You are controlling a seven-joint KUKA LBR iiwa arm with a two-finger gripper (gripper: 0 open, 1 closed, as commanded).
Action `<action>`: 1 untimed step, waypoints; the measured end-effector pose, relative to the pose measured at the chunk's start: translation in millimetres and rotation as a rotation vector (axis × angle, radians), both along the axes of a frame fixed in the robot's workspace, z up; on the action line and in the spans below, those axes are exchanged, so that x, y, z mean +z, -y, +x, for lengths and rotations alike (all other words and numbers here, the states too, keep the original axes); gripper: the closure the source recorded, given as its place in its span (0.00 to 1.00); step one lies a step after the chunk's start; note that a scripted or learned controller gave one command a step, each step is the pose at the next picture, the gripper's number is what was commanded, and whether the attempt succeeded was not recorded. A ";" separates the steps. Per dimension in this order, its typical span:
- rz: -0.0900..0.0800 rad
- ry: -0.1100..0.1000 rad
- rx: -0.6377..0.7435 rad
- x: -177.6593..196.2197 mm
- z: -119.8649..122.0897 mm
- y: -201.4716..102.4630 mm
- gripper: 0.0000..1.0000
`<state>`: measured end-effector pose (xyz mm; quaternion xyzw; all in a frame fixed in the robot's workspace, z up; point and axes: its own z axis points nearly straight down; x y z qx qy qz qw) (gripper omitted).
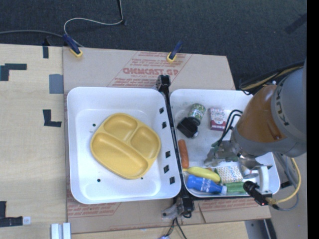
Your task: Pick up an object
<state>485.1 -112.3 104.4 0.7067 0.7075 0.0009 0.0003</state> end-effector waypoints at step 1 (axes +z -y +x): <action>0.000 -0.003 0.001 79.8 -1.1 -76.0 1.00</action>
